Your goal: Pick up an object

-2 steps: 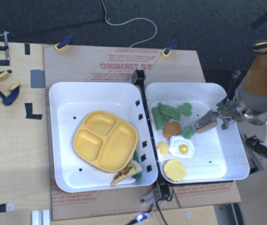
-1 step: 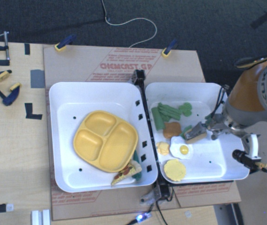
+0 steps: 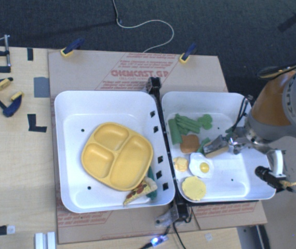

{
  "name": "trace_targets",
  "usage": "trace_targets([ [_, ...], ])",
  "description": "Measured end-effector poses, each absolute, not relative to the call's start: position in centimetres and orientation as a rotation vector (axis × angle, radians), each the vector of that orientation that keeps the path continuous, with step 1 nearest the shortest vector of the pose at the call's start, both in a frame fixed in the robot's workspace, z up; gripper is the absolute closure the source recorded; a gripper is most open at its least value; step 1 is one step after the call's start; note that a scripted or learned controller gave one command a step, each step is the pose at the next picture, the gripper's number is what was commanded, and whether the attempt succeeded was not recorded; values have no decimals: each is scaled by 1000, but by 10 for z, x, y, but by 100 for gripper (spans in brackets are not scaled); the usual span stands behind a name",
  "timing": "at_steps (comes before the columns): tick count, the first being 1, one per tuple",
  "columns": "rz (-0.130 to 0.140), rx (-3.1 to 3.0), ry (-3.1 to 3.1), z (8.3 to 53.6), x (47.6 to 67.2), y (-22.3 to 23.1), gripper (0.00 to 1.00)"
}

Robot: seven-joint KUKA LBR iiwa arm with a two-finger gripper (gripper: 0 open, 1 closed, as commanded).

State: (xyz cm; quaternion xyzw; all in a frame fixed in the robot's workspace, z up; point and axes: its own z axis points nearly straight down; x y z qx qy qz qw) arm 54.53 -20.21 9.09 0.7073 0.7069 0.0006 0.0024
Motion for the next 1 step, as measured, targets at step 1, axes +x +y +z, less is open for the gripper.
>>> trace_targets([
  [1,18,2217,2224,101,549,-197,100],
])
